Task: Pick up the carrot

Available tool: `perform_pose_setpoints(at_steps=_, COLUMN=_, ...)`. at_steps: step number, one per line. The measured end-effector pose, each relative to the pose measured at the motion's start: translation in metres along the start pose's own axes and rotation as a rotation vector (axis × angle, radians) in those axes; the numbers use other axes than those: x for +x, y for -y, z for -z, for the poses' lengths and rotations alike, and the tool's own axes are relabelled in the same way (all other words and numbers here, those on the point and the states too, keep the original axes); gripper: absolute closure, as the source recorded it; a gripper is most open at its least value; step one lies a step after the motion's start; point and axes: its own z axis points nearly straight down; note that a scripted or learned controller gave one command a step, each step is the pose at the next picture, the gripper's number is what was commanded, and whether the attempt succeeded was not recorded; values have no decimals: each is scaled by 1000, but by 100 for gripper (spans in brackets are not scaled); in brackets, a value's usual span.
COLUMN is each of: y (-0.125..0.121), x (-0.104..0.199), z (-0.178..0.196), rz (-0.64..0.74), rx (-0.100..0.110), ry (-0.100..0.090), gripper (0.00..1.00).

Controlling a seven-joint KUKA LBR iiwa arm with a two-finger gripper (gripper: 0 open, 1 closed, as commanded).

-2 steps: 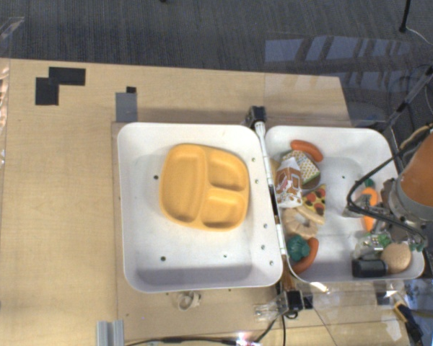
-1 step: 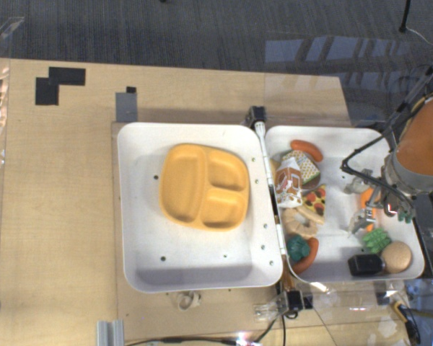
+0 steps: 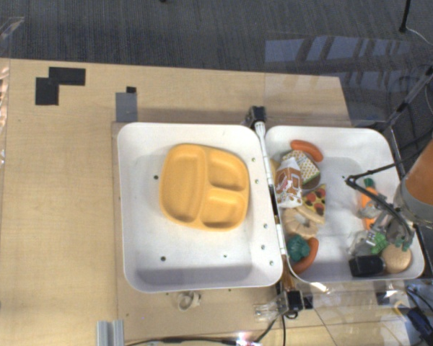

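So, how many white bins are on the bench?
2. The left bin holds a yellow divided plate. The right bin holds the pile of toy food, with the gripper above it.

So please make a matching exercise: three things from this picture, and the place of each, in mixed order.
Things:
1. yellow tray
2. sausage
3. gripper

Places:
A. top of the right bin
B. near the right bin's right edge, low down
C. middle of the left bin

Pairs: 1-C, 2-A, 3-B
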Motion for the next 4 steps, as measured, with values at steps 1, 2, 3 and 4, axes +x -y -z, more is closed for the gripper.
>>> perform_pose_setpoints(at_steps=1, y=-23, x=-30, z=-2, rz=-474, rx=1, ry=-9, gripper=0)
perform_pose_setpoints(at_steps=2, y=-58, x=-108, z=-5, rz=-432, rx=2, ry=-9, gripper=0)
perform_pose_setpoints(at_steps=3, y=-46, x=-88, z=-4, rz=-315, rx=3, ry=-7, gripper=0)
perform_pose_setpoints(at_steps=4, y=-67, x=-128, z=51, rz=-90, rx=2, ry=-4, gripper=0)
